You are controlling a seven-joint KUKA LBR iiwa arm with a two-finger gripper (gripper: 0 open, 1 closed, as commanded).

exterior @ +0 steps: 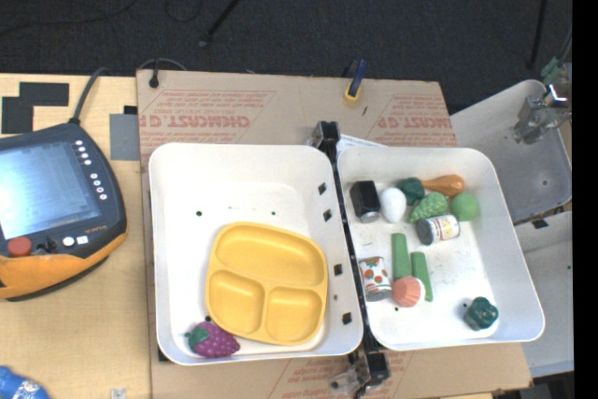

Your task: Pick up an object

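The right bin holds several small toy items. At its back lie a black block, a white egg, a dark green vegetable, an orange carrot, a bumpy green piece and a light green ball. A small labelled bottle lies just below them. Two green sticks lie mid-bin, beside a small can and a salmon ball. A dark green pepper sits at the front right. The left bin holds a yellow divided plate and purple grapes.
A teach pendant lies on the bench to the left of the bins. Cardboard lies under both bins, with a blue clamp at its back edge. A grey metal fixture stands at the right.
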